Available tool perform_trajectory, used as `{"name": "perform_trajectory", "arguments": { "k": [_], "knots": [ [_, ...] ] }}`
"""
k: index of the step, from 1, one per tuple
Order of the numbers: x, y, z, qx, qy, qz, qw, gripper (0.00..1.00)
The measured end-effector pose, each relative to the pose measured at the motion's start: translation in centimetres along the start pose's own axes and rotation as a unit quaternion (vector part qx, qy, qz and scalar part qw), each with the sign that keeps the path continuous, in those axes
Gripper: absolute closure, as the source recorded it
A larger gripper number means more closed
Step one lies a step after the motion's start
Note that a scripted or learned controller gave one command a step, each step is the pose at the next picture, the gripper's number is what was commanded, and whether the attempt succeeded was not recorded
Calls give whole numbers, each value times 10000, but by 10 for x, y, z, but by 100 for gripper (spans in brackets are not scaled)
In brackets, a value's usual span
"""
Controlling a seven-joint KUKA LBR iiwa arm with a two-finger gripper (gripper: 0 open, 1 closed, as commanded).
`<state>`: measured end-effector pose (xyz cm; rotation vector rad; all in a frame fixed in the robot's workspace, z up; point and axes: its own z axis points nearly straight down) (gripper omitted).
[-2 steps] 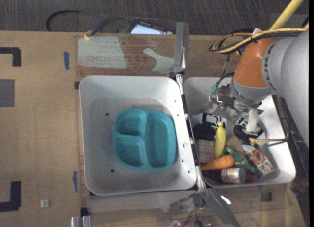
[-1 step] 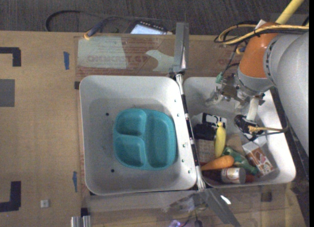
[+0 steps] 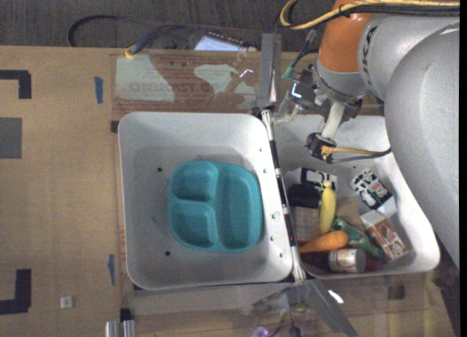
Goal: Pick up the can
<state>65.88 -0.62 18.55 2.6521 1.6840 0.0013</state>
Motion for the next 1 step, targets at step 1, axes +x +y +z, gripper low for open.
{"name": "perform_trajectory", "arguments": {
  "k": [1],
  "knots": [
    [74, -26, 1, 0, -4, 723, 9974, 0]
  ]
}}
